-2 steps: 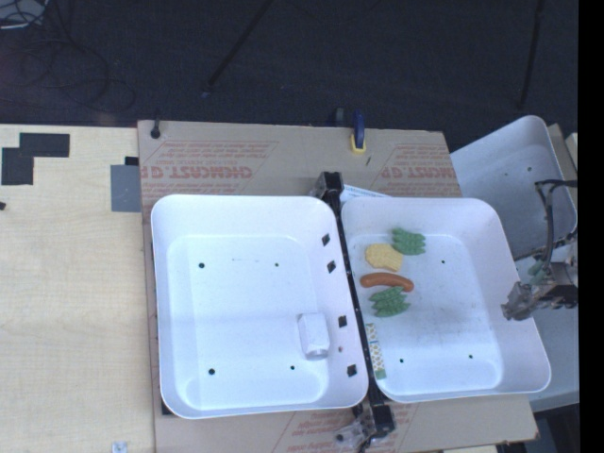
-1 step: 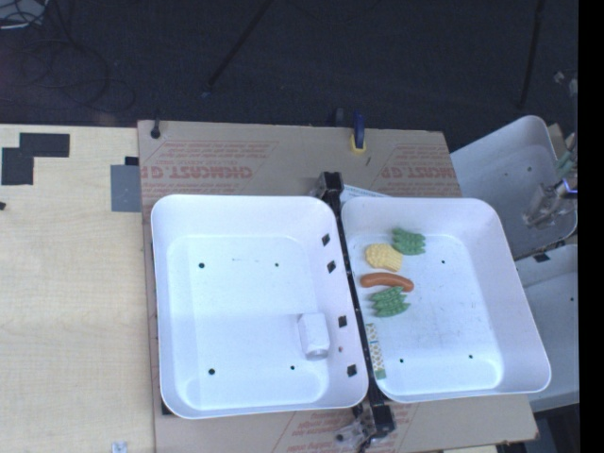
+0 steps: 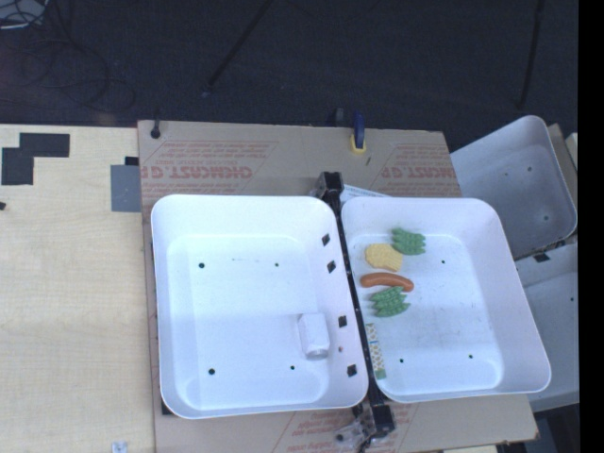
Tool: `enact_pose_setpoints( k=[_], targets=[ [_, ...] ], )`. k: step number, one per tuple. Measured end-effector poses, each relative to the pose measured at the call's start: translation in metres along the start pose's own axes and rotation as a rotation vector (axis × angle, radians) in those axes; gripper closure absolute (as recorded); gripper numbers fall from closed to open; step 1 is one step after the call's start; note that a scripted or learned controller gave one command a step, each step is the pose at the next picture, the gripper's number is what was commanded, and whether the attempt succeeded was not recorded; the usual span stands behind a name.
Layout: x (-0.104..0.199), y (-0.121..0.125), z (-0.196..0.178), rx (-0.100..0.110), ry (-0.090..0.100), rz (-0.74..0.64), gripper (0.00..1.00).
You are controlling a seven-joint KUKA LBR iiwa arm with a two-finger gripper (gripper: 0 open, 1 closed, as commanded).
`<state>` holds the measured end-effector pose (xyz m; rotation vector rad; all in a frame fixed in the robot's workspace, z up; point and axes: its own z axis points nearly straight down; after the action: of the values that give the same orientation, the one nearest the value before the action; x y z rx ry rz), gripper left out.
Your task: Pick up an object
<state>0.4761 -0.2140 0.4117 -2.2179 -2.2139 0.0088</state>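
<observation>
pick not yet begun, targets waiting in the bins

can't tell if the end effector is spread or pressed together, so its offset from any target can't be judged; since the arm enters from the right, the right bin [image 3: 517,281] is likely nearer. there a sausage [image 3: 386,281] lies between a yellow piece [image 3: 382,256] and a green piece [image 3: 389,302], all close together. best bet, i'd say: the white cup [image 3: 314,334] on its side in the left bin [image 3: 179,253], which stands alone. come straight down, straddle its narrow width, mind the wall beside it.
</observation>
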Motion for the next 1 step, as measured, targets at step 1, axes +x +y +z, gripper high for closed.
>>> enact_pose_setpoints(
  k=[1],
  targets=[
    [0.0452, 0.001, 0.1455, -0.008, 0.001, 0.0, 1.0]
  ],
)
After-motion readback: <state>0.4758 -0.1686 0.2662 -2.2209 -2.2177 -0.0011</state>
